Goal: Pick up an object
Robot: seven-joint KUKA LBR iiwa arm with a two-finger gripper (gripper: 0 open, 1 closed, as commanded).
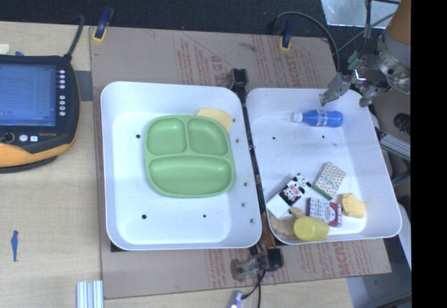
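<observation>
My gripper point(347, 94) hangs open over the far edge of the right bin point(363, 160), its two grey fingers spread with nothing between them. A blue and white bottle point(318, 118) lies on its side just below and left of the fingertips. In the near right corner of that bin lies a pile of small items: a black and white cow-print piece point(295, 189), a patterned card point(329, 179), a red and white packet point(323, 210), a yellow corn-like piece point(351, 206) and a yellow lemon point(310, 229).
The left bin point(126, 216) holds a green divided plate point(188, 156) with a pale yellow object point(216, 118) at its far edge. A teach pendant point(35, 107) lies on the bench at the left. Clamps and a cable sit at the cardboard's far edge.
</observation>
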